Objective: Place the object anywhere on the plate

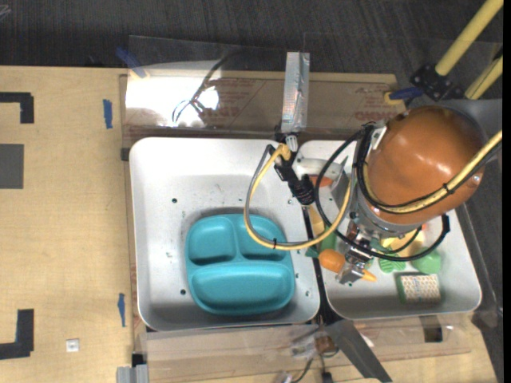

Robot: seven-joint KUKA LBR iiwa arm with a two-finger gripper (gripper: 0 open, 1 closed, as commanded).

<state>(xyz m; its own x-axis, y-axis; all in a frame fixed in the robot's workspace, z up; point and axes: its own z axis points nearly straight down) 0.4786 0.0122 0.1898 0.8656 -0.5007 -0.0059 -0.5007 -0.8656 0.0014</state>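
Bins [152,238] sat side by side before you, operator, the left one bearing the teal divided plate [238,266], the right one under the grey arm [419,166] with its orange band. You could see the arm's pincer [351,268] low at the right bin's left edge, just beside the dividing wall, with a small orange object [330,258] touching its tip on the plate side. You could not tell whether it had clenched on that object or stood released, and a green piece [415,262] and a patterned block [419,286] lay close to its right.
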